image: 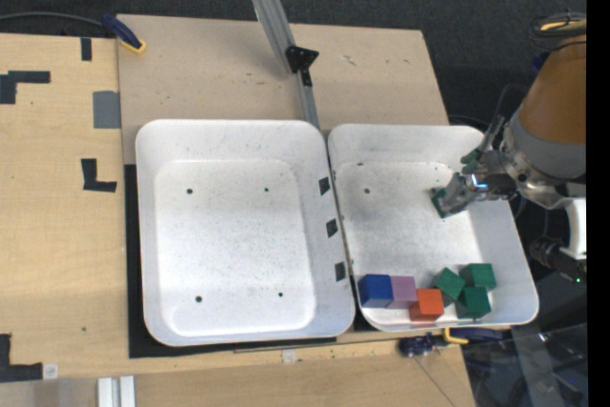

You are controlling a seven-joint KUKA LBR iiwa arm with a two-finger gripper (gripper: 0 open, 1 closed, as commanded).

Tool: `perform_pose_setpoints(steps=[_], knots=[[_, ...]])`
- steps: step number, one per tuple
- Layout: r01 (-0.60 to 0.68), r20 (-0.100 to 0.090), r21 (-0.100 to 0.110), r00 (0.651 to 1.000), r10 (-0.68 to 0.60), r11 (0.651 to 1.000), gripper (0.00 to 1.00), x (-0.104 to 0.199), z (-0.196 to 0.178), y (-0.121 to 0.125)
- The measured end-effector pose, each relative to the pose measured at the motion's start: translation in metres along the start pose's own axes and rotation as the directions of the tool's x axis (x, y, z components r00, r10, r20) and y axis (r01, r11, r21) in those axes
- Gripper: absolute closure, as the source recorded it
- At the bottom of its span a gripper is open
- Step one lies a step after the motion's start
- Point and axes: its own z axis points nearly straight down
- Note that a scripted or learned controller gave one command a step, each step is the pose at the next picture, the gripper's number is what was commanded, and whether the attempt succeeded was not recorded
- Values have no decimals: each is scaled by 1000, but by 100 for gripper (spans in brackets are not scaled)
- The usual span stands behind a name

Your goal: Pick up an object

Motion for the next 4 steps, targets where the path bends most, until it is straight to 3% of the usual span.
perform_pose_setpoints(steps=[1,3,4], knots=[[4,-2,5,1000,-4,1000,100,51,15,5],[6,-3,5,1000,-6,1000,100,153,11,7],[4,-1,6,1000,-4,1000,100,202,26,21]])
